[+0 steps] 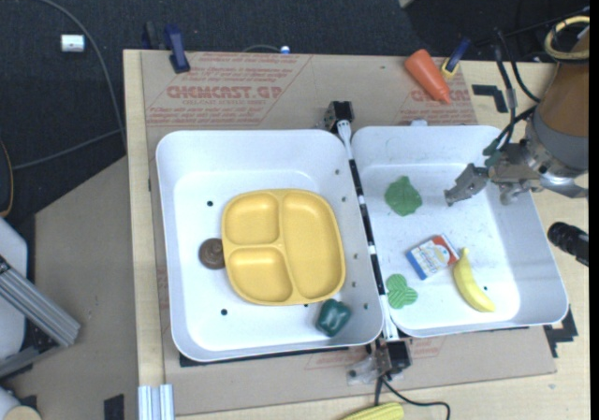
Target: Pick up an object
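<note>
The right bin (pixel 524 306) holds a yellow banana (pixel 473 283), a small blue, white and red box (pixel 431 256) and two green leafy pieces (pixel 403 195) (pixel 401 292). My gripper (pixel 487 188) hangs over the upper right part of this bin, to the right of the upper green piece and apart from it. Its fingers are spread open with nothing between them. In the left bin (pixel 178 222) lie a yellow divided plate (pixel 281 247), a brown round thing (pixel 212 253) and a dark green object (pixel 332 316).
An orange carrot-like object (pixel 429 77) lies on the bench behind the right bin. A blue clamp (pixel 176 49) sits at the bench's back left edge. Black clips (pixel 339 116) join the bins along their shared wall.
</note>
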`<state>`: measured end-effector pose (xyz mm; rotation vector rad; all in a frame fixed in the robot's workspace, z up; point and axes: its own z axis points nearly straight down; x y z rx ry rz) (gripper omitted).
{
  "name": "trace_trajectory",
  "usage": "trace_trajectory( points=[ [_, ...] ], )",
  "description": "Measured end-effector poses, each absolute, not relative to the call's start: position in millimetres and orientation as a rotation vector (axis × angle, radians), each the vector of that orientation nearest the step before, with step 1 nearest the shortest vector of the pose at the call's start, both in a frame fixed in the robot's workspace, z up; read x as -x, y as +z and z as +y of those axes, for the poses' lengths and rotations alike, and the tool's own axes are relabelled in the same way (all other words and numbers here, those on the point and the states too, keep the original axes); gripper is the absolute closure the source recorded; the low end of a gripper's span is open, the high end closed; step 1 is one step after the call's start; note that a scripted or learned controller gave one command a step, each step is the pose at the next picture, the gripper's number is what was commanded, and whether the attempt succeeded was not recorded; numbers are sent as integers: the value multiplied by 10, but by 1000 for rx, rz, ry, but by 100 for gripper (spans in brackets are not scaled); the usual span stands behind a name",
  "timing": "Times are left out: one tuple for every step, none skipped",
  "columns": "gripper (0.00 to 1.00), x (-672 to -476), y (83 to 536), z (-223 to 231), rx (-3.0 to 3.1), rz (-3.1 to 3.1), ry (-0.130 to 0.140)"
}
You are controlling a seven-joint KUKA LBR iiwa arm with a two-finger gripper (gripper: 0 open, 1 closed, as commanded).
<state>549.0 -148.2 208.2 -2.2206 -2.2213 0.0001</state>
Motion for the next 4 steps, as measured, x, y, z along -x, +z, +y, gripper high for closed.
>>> trace_trajectory(
  points=[
    [0, -5318, 1043, -1477, 2221, -2219, 2],
    [0, -4956, 890, -1521, 2229, -2228, -13],
    [100, -4961, 991, -1520, 2231, -2228, -14],
    [0, -4960, 990, -1521, 2231, -2228, -14]
  ],
)
